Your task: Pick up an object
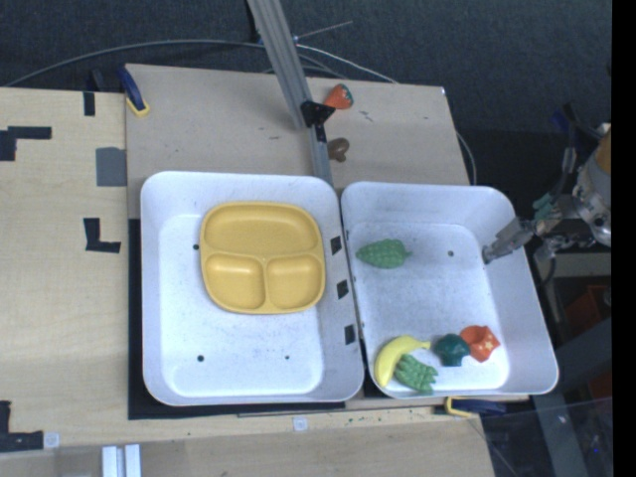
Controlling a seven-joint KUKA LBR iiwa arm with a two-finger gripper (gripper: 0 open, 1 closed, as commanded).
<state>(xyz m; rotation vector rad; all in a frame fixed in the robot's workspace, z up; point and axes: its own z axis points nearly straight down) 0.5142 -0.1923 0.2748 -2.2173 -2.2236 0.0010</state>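
Bearing two white bins (149, 266), wooden bench (60, 167), dark carpet (477, 28) beyond

My gripper (497, 247) ends in a slim grey finger; behind it sits pale metal housing, dark cabling, teal fittings.

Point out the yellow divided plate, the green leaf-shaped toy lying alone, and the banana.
yellow divided plate (263, 229): camera view, on the floor of its large upper compartment.
green leaf-shaped toy (383, 254): camera view, on the middle of its upper surface.
banana (395, 351): camera view, on the curved yellow body.
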